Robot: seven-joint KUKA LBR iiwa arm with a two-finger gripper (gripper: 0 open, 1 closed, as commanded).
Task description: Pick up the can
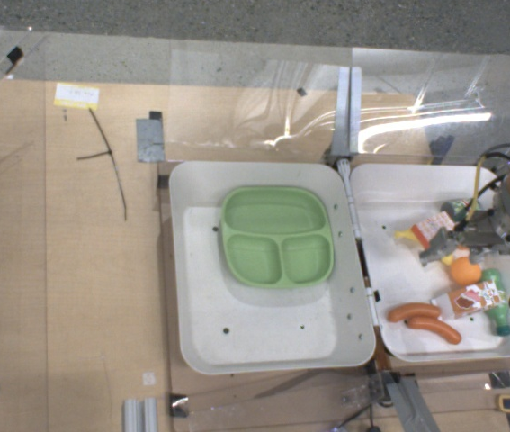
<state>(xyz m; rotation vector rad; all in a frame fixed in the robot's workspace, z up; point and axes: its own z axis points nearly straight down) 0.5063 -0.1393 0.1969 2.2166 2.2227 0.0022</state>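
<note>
**Item: can [429, 229].** A small red-and-white piece, lying tilted, is taken to be the can; at this size the identification is not certain. It is located in the right bin [371, 196], towards the far side and left of the other contents, with a small yellow scrap [405, 236] just beside it on the left.

**Handling.** It is judged to be light, stiff and smooth-sided, and therefore liable to roll or slip if pinched off-centre. A hold across the middle of the body, square to its long axis, is advised.

**Gripper [442, 250].** It is positioned just near of the can and beside an orange ball [464, 271]. Whether the claw is released or clenched cannot be told, and nothing is seen to be held.

**Neighbours.** Two sausages [424, 320], a carton [470, 300] and a green bottle [496, 306] are noted nearer. A green tray [277, 235] is held in the left bin [192, 277].
</note>
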